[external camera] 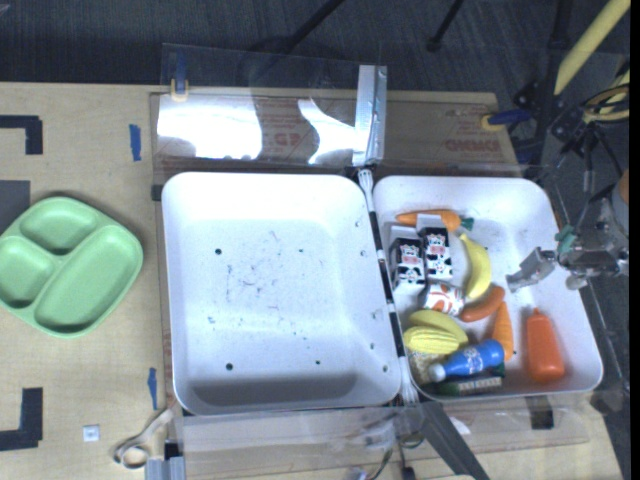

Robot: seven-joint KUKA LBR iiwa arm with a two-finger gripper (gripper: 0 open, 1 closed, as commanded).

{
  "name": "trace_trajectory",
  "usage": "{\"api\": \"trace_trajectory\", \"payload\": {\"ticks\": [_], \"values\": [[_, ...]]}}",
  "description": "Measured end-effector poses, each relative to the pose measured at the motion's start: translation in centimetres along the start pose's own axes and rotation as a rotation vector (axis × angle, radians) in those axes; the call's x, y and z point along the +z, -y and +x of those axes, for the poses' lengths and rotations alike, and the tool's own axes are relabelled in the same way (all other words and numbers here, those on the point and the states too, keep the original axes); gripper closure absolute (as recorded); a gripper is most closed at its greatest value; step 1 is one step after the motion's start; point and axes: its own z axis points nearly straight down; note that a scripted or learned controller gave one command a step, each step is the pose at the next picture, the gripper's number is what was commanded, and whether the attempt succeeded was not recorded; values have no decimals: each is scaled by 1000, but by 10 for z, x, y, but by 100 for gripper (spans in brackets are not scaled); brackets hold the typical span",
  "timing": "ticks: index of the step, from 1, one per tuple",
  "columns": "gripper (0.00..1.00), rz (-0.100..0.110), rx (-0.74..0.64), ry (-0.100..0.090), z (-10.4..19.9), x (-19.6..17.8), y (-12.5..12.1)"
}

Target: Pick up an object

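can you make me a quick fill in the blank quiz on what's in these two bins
1. All the objects lie in the ____ bin as the camera sees it.
2. The divided plate on the bench to the left of the bins is ____ in colour.
3. The bottle lying at the near edge of that bin is ____.
4. The banana lies to the ____ of the black-and-white box.

Missing words: right; green; blue; right
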Motion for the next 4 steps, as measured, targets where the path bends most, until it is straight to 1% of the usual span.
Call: {"api": "trace_trajectory", "payload": {"ticks": [1, 2, 3, 4], "values": [[0, -4, -143, 3, -13, -27, -23], [0, -2, -259, 1, -29, 88, 5], [0, -6, -361, 2, -33, 148, 11], [100, -12, -360, 5, -34, 137, 9]]}}
